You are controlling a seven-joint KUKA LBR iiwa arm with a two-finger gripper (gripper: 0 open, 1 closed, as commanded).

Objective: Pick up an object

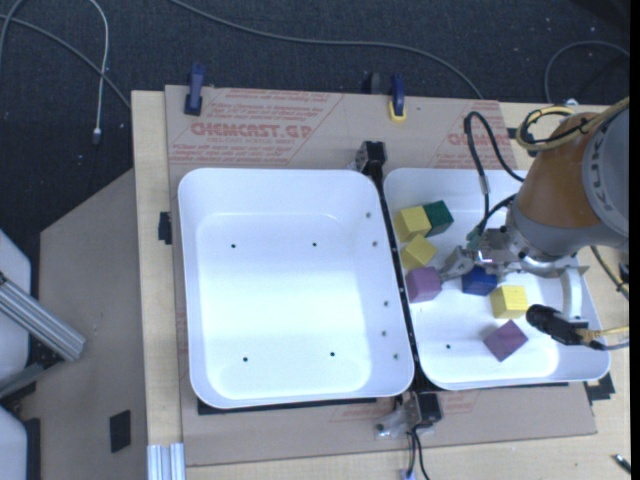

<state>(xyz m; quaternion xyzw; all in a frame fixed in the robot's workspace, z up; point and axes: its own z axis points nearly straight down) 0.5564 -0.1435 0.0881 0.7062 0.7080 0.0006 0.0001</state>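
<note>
The gripper (pixel 468 261) is down low in the right bin (pixel 570 366), its metal tip pointing left into the cluster of blocks, and from this slanted angle I can't tell how it is set or whether it has anything. Touching or just beside it sits the blue block (pixel 480 283), the likeliest target by my reading. A yellow block (pixel 510 300) lies just to its right, and a purple block (pixel 424 284) just to the left. Further up sit two more yellow blocks (pixel 413 222) beside a green block (pixel 438 214); another purple block (pixel 505 339) rests nearer the front. The left bin (pixel 190 288) waits alongside. Nothing looks lifted, so the pick itself seems not yet done.
</note>
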